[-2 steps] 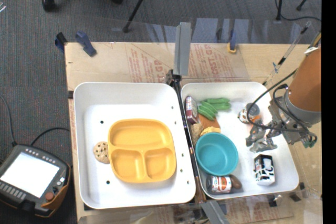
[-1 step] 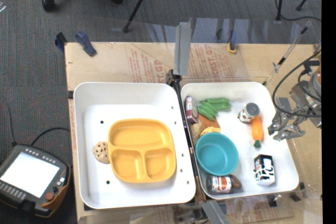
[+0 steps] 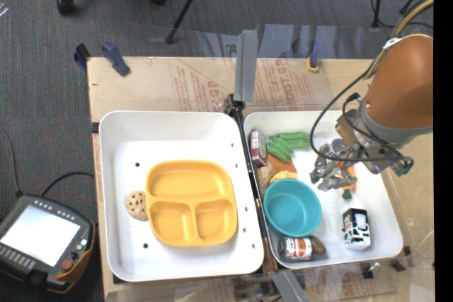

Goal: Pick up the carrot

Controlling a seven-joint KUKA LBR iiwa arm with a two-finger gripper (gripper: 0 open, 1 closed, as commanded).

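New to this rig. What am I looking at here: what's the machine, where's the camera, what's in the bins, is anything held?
One fixed camera looks down at a slant on a bench with two white bins. The arm, grey with an orange band, reaches in from the right; its gripper hangs low in the right bin, right at an orange piece that looks like the carrot. Whether it is gripped cannot be told. That bin also has a teal bowl, green pea pods, a can and a small carton. The left bin holds a yellow divided tray with a cookie beside it.
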